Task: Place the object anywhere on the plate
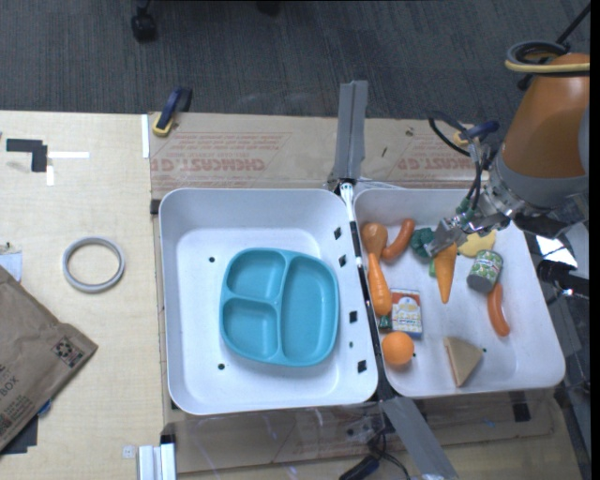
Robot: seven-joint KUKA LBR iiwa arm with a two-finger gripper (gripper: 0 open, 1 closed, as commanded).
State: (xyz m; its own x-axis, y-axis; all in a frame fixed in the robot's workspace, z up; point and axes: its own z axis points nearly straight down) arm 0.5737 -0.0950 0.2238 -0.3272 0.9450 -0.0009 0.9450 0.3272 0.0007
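Orange-banded arm (553, 112) looms over the right bin (525, 375); your divided blue plate (279, 307) waits mid-left bin (187, 281). Gripper (466, 223) pinches the toy carrot (444, 270) near the far edge. Lift straight up before crossing the divider.

A robotics lab: bench with twin white bins (178, 309), taped cardboard (253, 155), grey carpet (281, 47), chair caster (143, 25).

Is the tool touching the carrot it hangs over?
Cannot tell. In the camera view the tool overlaps the top of the carrot, hiding any contact or gap.
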